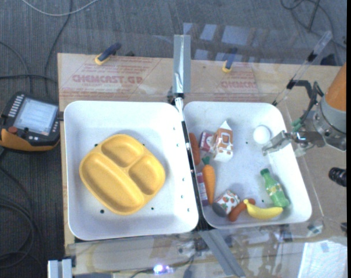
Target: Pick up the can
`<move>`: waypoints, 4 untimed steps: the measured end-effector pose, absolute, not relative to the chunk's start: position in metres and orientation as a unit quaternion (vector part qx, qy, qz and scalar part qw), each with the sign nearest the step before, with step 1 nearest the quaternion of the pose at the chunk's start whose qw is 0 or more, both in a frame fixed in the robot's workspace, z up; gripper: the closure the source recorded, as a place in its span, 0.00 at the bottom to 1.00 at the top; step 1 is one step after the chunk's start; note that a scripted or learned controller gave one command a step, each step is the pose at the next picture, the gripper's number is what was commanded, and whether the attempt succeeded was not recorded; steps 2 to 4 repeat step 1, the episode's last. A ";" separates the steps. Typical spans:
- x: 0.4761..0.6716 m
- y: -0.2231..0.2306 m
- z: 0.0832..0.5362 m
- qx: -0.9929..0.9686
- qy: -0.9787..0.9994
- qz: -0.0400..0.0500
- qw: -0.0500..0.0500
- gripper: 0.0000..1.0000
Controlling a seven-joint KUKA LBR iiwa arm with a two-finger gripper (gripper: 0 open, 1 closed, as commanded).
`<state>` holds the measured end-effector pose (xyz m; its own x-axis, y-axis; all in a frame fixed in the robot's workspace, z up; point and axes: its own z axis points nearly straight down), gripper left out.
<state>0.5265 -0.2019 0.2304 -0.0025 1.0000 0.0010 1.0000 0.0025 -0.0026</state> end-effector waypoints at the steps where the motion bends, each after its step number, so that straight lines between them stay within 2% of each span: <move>1: 0.539 -0.158 0.102 -0.852 -0.524 0.001 0.001 0.00; 4: 0.539 -0.158 0.102 -0.852 -0.524 0.001 0.001 0.00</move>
